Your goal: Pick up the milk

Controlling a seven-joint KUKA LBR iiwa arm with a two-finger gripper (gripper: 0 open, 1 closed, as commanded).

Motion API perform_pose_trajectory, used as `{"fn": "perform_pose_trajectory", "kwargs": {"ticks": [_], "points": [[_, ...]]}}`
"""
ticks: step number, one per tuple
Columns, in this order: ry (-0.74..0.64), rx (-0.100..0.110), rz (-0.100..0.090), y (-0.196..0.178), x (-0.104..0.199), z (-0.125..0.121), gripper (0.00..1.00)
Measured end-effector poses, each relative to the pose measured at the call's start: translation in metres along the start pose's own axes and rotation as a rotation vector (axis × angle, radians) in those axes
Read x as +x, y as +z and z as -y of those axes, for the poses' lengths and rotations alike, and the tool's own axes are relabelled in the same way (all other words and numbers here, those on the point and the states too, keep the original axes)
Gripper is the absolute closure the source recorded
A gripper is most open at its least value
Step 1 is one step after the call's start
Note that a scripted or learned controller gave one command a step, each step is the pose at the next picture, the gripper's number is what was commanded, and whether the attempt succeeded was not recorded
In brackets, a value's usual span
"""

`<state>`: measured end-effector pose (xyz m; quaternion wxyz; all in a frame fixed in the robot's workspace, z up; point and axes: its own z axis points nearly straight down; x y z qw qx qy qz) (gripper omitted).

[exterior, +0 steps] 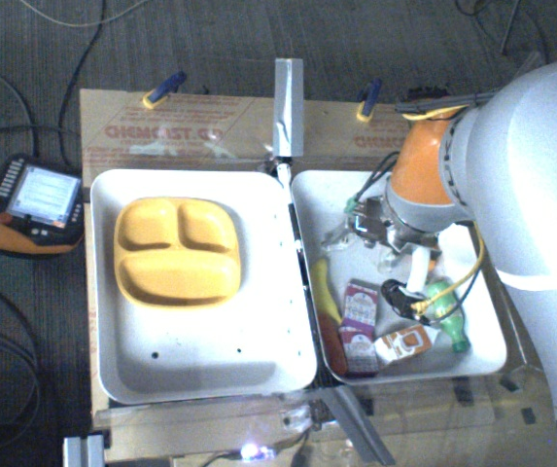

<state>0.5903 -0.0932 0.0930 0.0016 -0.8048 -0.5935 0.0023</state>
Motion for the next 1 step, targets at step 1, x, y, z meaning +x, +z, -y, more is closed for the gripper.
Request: {"fn": "perform_pose_trajectory", "kwargs": {"ticks": [1], "points": [[0.013,0.002,0.004,-0.0463,0.0111,-0.0519,0.0]]}}
